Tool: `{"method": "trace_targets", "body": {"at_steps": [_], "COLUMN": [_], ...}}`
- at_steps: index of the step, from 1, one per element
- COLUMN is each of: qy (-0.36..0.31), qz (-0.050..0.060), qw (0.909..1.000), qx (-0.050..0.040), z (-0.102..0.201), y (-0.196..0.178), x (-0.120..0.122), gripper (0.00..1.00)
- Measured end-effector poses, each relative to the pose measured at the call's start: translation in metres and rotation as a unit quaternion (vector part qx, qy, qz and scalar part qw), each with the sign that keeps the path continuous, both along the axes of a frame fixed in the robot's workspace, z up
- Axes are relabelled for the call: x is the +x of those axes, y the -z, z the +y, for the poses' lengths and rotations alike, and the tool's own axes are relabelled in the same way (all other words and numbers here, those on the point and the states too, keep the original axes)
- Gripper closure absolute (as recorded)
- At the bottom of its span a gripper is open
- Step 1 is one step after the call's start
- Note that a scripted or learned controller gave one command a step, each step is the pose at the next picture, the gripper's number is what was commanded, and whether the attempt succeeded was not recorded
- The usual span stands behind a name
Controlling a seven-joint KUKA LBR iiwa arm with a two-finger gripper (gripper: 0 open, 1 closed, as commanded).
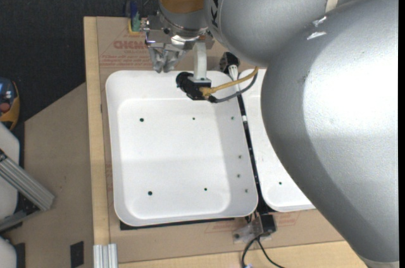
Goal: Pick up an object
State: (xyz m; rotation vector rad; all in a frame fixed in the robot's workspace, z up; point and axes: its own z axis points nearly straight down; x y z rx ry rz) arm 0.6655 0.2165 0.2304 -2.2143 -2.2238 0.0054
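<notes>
Now at far rim of left bin (pixel 177 153): claw (pixel 166 62), spread or pressed together, cannot tell. Object whereabouts unclear, right bin (pixel 281 194) mostly hidden under arm (pixel 329 102). Weight, stiffness, grip spot: impossible to judge.

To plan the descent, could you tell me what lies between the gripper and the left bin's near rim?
Between gripper and near rim, the camera view shows bare white bin floor with dark dots.
</notes>
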Motion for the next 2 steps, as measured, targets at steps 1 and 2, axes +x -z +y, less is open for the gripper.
{"method": "trace_targets", "body": {"at_steps": [1, 2], "qy": [0.003, 0.0], "qz": [-0.006, 0.001], "qw": [1.0, 1.0], "qx": [0.0005, -0.0002], "z": [-0.031, 0.01], "y": [-0.059, 0.004], "x": [0.002, -0.022], "gripper": [1.0, 1.0]}}
